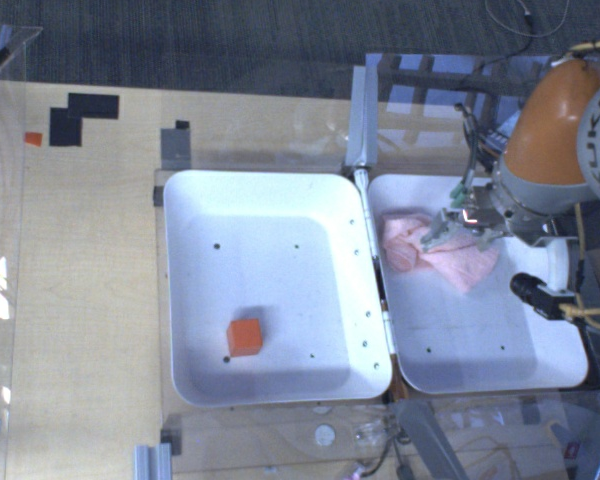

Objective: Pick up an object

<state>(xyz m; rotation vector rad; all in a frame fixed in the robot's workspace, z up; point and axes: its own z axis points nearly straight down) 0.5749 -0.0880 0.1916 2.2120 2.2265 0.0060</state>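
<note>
So going from the left: bare wooden desk (80, 298) with a few black tape marks up in the far corner; then the left bin (190, 298), which has a small orange cube (245, 337) sitting alone toward its near side, nothing near it; then the divider between the bins; then the right bin (480, 368), where all the action is.

In the right bin there's a crumpled pink cloth (435, 253) lying in the far-left part of it, a rounder lump at its left end and a flatter flap trailing toward the right; the hand (460, 218) is right down at the cloth's upper edge, roughly over its middle, with the arm's orange band (545, 133) looming above on the right.

Progress-wise I'd say nothing is picked up yet; the cloth looks like it's lying flat on the bin floor, not lifted; the hand seems to be at or just touching it, so my guess is we're at the grasp itself, and closing and lifting are left to do.

Whether the hand is spread or pinching the cloth, I honestly can't tell; it's too small and cluttered there.
</note>
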